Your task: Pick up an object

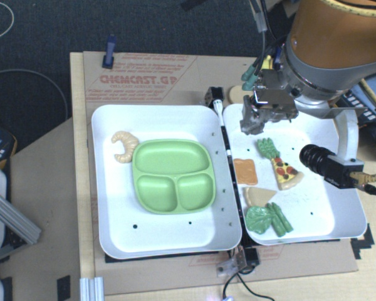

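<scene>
croissant (125, 145): upper left of the left bin (106, 187), just beside the green tray; looks like a light toy pastry, probably stiff plastic; the curved shape means I'd pinch across the fat middle, not the horns

green tray (174, 174): middle of the left bin, three compartments, nothing in them; light I guess, but wide and flat, so bad news for a two-finger grab; only the rim offers a hold

toast slice (245, 171): left side of the right bin (344, 224), lying flat; thin and flat, so fingers would have to come in from the edges; likely slippery

tan wedge (259, 195): just below the toast, touching the leafy green piece (259, 219) at the lower middle of the frame; flat as well, hard to get under

green stalks: one (267, 147) near the gripper, another (279, 219) lower down; narrow and ridged, easiest things here to pinch across the width imo

pizza slice (286, 172): middle of the right bin, just right of the upper stalk; small, light, flat; grab across the crust end

gripper (254, 125): upper part of the right bin, just above the upper stalk; honestly can't tell its state from this angle, and nothing visible in it
</scene>
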